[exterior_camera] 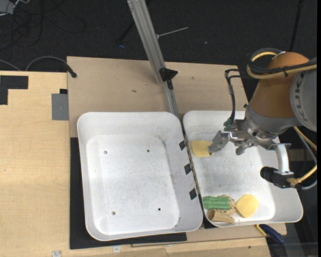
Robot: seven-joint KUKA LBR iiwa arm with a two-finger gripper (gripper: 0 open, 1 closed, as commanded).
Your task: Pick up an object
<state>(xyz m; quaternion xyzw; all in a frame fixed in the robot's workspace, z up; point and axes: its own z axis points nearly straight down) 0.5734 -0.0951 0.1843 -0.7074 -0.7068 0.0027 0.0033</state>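
My gripper (230,145) hangs over the upper middle of the right bin (289,210), its two fingers spread open with nothing between them. A pale yellow block (199,149) lies against that bin's left wall, just left of the left fingertip (218,142) and not held. At the bin's front edge lie a green ridged object (216,202), a round yellow object (247,205) and a tan scrap (221,216), close together.
The left bin (96,143) sits beside the right one, separated by a divider with black clips (187,167). A slanted metal rail (150,42) rises behind the bins. The arm's orange and grey body (278,95) looms over the right bin's back right corner.
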